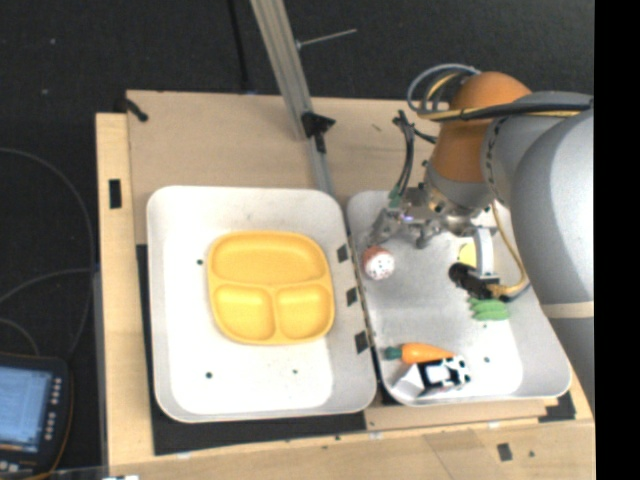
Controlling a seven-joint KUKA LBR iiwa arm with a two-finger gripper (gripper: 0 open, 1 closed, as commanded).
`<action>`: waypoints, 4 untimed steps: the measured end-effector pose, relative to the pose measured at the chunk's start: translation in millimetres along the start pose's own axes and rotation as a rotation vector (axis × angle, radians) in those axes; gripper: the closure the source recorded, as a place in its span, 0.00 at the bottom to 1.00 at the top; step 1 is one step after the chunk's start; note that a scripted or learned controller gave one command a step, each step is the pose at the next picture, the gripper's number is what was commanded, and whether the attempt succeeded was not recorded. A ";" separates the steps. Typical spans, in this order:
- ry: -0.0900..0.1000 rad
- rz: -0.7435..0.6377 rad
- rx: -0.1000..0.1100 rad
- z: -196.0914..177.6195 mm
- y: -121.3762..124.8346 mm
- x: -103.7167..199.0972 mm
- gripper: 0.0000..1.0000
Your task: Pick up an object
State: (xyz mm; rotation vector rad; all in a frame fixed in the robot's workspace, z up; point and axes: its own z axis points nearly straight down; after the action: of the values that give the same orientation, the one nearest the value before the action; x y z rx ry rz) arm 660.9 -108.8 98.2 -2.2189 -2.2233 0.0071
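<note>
While the tool (pixel 400 230) hovers, a round speckled ball (pixel 379 264) lies beside it.

Bulky grey arm (pixel 545 203), orange band (pixel 470 133) above wrist, looping grey and yellow cables (pixel 440 80), metallic end effector (pixel 405 223)

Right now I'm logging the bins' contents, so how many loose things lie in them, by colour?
Yellow: 1, the divided tray, left bin.
White: 1, the spotted ball, right bin.
Orange: 1, the carrot.
Green: 1, the small piece.
Black and white: 1, the patterned item.
Total: 5, not counting things partly hidden beneath the arm.
</note>
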 end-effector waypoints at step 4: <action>0.003 -0.002 -0.009 -161.6 6.8 -5.8 1.00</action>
State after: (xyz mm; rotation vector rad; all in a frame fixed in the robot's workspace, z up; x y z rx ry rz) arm 668.3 -114.1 259.8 -2.2198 -2.2293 -0.0064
